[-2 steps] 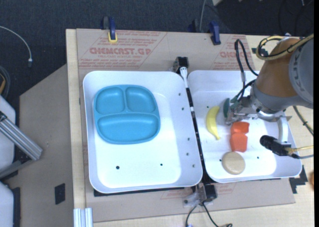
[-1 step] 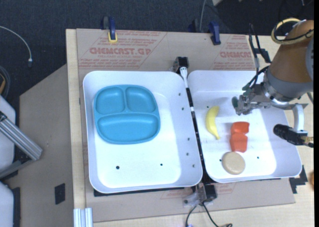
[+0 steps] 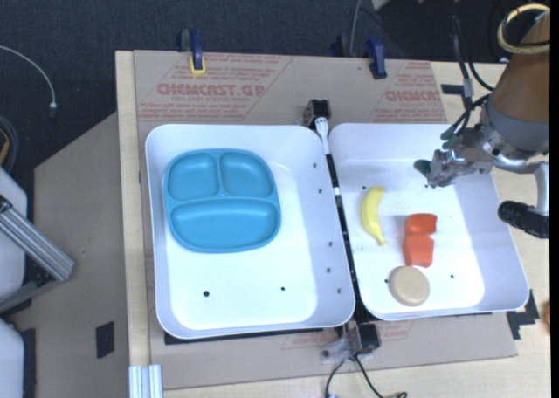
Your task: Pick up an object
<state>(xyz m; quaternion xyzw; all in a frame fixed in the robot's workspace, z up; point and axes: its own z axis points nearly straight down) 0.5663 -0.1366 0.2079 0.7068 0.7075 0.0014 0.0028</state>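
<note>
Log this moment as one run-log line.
arm: over right bin | gripper: above bin's far side, nothing seen held | right bin: banana, orange block, tan round piece | left bin: blue divided plate

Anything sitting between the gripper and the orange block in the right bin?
Nothing visible. The gripper is over the right bin, above the orange block, with bare white floor between them. The banana and tan disc lie off that line.

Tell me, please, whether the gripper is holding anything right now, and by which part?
Nothing is held: the gripper hovers apart from the banana.
</note>
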